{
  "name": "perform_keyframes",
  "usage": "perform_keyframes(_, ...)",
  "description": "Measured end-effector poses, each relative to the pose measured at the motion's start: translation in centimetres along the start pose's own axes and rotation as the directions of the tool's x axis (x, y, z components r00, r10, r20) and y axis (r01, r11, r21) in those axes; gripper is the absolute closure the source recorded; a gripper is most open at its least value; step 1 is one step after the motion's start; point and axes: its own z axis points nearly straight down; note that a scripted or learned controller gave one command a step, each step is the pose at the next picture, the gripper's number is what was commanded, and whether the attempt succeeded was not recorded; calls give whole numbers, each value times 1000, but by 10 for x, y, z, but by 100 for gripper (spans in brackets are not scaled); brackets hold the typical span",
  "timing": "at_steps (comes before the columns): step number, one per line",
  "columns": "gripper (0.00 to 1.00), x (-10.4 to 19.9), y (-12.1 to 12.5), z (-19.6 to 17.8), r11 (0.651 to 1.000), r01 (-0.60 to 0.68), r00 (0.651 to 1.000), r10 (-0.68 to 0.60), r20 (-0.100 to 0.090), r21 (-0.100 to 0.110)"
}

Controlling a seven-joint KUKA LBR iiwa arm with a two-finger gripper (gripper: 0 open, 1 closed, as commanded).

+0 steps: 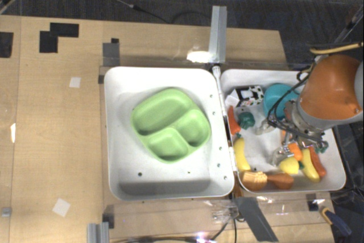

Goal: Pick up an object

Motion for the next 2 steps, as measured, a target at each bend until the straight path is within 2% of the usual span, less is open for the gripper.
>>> perform_keyframes(1,100,-6,0,-14,1000,6,1000,-6,15,6)
perform_keyframes(2,0,-5,0,-14,1000,7,1000,-7,14,6)
